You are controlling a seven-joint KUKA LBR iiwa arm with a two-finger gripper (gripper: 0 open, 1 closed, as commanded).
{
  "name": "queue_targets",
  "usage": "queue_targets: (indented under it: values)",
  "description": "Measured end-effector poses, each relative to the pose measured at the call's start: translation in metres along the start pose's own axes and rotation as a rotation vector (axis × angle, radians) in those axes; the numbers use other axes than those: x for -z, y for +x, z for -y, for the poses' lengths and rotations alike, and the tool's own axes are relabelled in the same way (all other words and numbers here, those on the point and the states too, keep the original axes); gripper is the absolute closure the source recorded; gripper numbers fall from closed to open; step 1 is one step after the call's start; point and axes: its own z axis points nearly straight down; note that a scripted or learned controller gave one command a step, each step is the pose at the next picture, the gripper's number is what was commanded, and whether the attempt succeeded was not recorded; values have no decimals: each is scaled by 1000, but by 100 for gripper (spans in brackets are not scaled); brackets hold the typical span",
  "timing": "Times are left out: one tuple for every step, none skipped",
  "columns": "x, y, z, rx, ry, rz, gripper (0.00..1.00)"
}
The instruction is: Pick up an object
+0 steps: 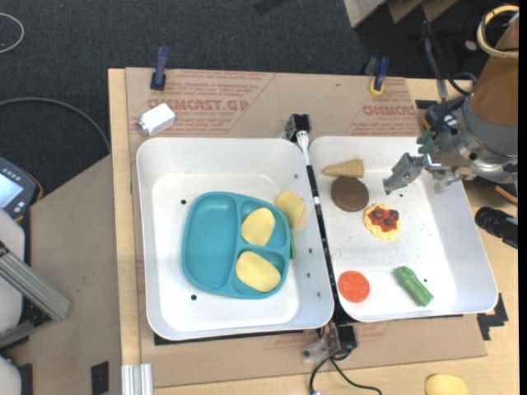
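Pizza [383,220] lay in the right bin [461,245], just below and slightly left of the claw [398,179], which hung above the bin's upper part. The brown disc [350,193] sat further left, the cone [344,169] above it. The claw looked released and held nothing, though the slant made that uncertain.

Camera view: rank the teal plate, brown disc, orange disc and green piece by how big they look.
1. teal plate
2. brown disc
3. orange disc and green piece: too alike to rank.
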Motion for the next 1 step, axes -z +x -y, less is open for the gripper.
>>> queue_targets:
  values:
    - [-20,116,64,12,9,-5,0]
